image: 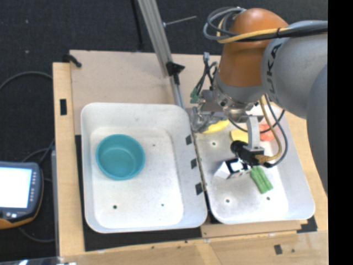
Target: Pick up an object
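Pincer (212, 115) of the grey arm with the orange band hangs low over the far left corner of the right shallow white bin (287, 203), just above a yellow curved object (216, 126) whose long axis runs left to right; whether it is open or closed cannot be told from this view. Nearer the front of the same bin lies a green ridged stick (261, 179), its long axis slanting from upper left to lower right, beside a small black-and-white item (236, 166). A round teal plastic bowl (120, 157) sits upright in the left white bin (138, 214) on the bench (110, 76).
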You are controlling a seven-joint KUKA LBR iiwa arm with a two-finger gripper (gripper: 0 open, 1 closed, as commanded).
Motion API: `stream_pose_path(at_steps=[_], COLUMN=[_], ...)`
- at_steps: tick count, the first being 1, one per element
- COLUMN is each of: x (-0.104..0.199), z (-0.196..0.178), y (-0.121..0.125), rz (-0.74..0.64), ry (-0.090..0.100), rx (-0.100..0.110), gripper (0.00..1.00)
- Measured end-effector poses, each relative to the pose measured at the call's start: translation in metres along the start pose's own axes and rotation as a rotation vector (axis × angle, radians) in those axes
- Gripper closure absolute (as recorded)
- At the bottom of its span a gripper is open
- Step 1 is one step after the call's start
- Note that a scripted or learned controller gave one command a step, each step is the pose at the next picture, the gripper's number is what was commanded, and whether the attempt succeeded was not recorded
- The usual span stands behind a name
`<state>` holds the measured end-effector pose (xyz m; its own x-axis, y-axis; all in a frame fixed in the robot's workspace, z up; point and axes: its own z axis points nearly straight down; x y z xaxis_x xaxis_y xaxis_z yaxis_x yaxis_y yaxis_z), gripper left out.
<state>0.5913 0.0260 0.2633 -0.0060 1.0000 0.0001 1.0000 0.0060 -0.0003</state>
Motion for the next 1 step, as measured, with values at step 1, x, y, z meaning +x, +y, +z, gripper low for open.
stream_pose_path(at_steps=[1], x=[0.0483], z=[0.0024], y=[-0.0288], rz=[-0.001], ry=[0.001], rx=[0.000], gripper=[1.00])
